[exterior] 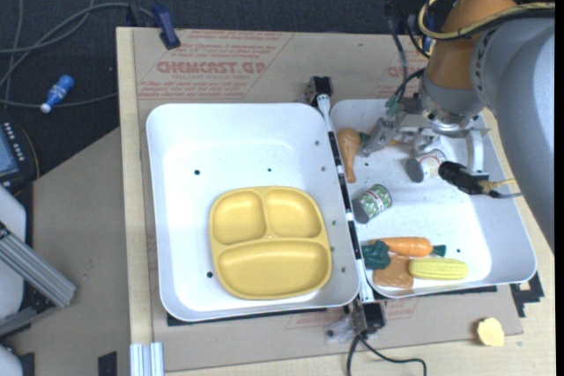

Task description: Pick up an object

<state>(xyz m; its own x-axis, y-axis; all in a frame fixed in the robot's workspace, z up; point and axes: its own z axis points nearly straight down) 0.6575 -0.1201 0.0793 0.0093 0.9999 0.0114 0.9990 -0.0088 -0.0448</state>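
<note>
Arm enters from the right, grey body with orange band, wrist bent down over the far end of the right bin. Pincer hangs low over that bin's far half; whether its fingers are apart or together cannot be told, and nothing visible sits between them.

Right bin contents: small can near the left wall, mid-bin; pale orange piece against the left wall, further back; carrot, corn cob and an orange slice crowd the near edge. Bin centre and right side lie bare.

Left bin: yellow divided plate toward the near edge, far half open.
</note>
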